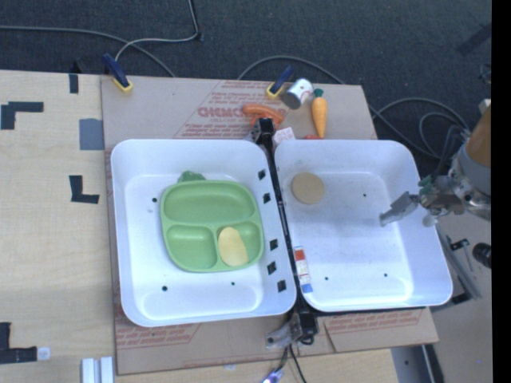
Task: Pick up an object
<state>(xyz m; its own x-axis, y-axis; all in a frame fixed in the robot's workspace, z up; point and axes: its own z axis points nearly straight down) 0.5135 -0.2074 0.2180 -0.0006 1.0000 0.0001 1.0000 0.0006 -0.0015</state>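
A tan round disc (pixel 307 188) lies flat in the upper left part of the right white bin (pixel 399 290). In the left white bin (pixel 136 294) sits a green divided plate (pixel 209 206) with a yellow oval piece (pixel 232 246) in its lower right compartment. My gripper (pixel 409 207) hangs over the right bin's right side, close to its right wall and well to the right of the disc. Nothing shows in its grasp.
Behind the bins on the cardboard lie a small carrot (pixel 318 116), an orange-red piece (pixel 263 112) and a white cylinder (pixel 299 92). Blue and yellow clamps (pixel 117 72) hold the board's far edge. Cables run across the dark floor behind.
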